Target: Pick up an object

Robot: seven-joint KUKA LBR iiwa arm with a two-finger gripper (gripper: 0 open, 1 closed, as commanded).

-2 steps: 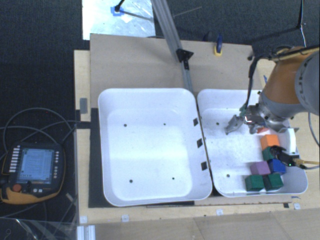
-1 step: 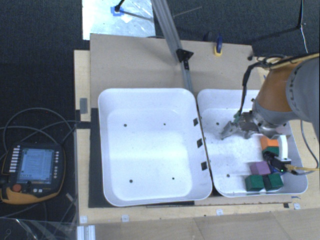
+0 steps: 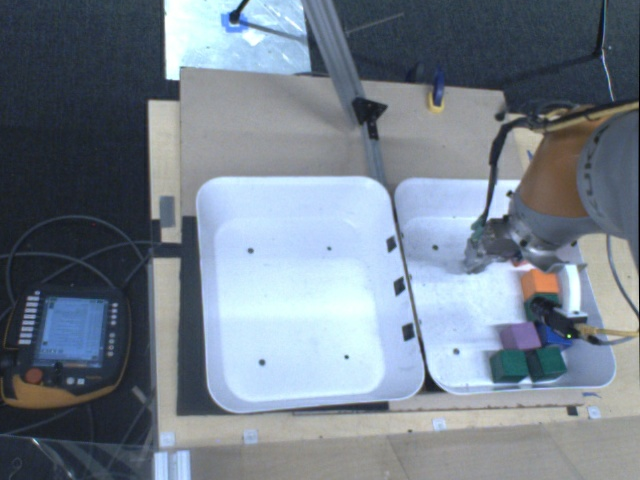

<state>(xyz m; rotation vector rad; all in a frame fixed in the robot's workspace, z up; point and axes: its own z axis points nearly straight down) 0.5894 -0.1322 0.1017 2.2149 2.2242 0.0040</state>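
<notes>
Candidates all sit in the right bin (image 3: 430,208), bunched in its near right corner: orange block (image 3: 540,282), purple block (image 3: 518,336) a little nearer the front, then green block (image 3: 508,366) and second green block (image 3: 548,364) side by side by the front wall, touching or nearly so. They look like small rigid cubes, foam or plastic, can't tell which. I'd expect light, stiff, not fragile, and matte enough not to slip. Faces are flat and parallel, so pinch across two opposite sides from above. Orange block looks easiest, since its side towards the bin's middle is free. The green pair is crowded by the wall and each other. Gripper (image 3: 478,253) sits low over bare floor near the middle of the right bin, apart from the blocks, nothing visibly in it; can't tell if it's open or closed. Bins are smooth glossy white plastic, shallow, with rounded corners, so a nudged block will probably slide. Left bin (image 3: 300,193) is the same make, alongside. Brown board worktop (image 3: 300,118) underneath.
</notes>
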